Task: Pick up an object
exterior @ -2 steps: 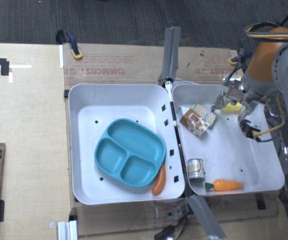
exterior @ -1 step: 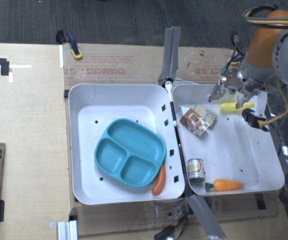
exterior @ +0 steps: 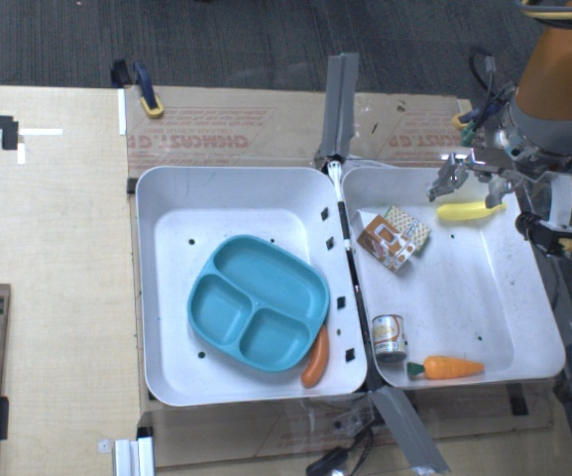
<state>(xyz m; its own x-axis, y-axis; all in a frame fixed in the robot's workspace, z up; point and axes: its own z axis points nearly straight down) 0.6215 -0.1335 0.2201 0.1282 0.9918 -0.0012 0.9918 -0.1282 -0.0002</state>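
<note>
Two white bins are noted; in the right bin (exterior: 523,296) a yellow banana (exterior: 469,210) lies near the far wall, with the gripper (exterior: 454,178) poised just above its left end, fingers apparently spread and nothing held. A straight descent across the banana's narrow width is advised — the bin wall close behind limits clearance. Nearby lie a patterned packet (exterior: 394,237), a can (exterior: 389,336) and a carrot (exterior: 449,368).

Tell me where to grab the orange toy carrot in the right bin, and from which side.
Grip the orange toy carrot across the middle of its orange body, coming from above. It lies flat along the right white bin's near wall, green top toward the small metal can, so close the hand across its narrow width, not its length.
</note>
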